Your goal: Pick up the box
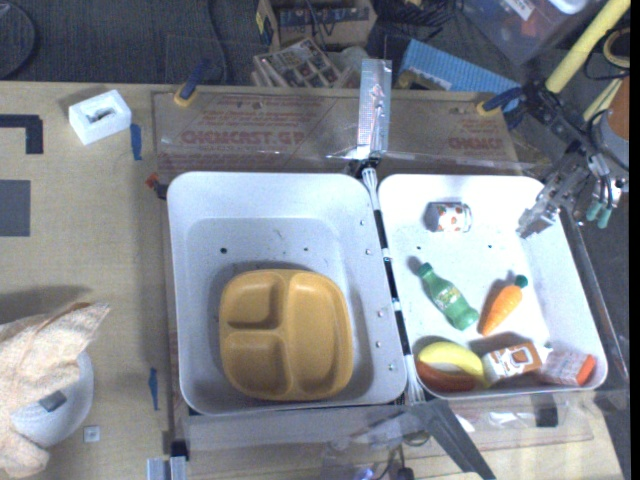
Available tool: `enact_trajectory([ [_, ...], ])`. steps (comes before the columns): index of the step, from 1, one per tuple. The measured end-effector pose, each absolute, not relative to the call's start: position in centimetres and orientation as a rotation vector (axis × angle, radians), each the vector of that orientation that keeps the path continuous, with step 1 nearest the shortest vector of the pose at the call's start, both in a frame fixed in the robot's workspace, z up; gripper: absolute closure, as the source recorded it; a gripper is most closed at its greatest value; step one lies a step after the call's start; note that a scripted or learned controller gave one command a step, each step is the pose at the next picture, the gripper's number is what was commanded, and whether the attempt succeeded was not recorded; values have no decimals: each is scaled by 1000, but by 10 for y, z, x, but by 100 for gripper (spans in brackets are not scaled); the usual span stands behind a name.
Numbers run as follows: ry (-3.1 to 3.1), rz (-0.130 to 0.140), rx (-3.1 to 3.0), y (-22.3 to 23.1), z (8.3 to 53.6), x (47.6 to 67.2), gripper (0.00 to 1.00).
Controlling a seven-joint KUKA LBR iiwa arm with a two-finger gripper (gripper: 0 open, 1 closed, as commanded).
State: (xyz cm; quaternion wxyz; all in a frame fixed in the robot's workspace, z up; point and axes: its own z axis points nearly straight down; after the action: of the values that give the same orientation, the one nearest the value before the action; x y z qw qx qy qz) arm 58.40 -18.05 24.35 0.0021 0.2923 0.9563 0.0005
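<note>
The box [513,360] is a small orange and white carton lying near the front of the right bin [500,200], between a banana [447,354] and a pink and orange packet [571,366]. My gripper [531,222] hangs over the far right part of that bin, close to its right rim. It is well behind the box and nothing is in contact with it. The arm comes in from the upper right.
The right bin also holds a green bottle [447,296], a carrot [502,305] and a small white and orange object [447,217]. The left bin [190,218] holds a yellow divided tray [285,332]. A clear divider stands between the bins.
</note>
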Motion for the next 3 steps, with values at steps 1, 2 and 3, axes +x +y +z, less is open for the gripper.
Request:
enact_trajectory([
  [1, 2938, 0, 1084, -223, 267, 590, 100],
  [2, 3121, 1, 316, -207, 246, 586, 100],
  [3, 3110, 0, 322, -209, 259, 587, 100],
])
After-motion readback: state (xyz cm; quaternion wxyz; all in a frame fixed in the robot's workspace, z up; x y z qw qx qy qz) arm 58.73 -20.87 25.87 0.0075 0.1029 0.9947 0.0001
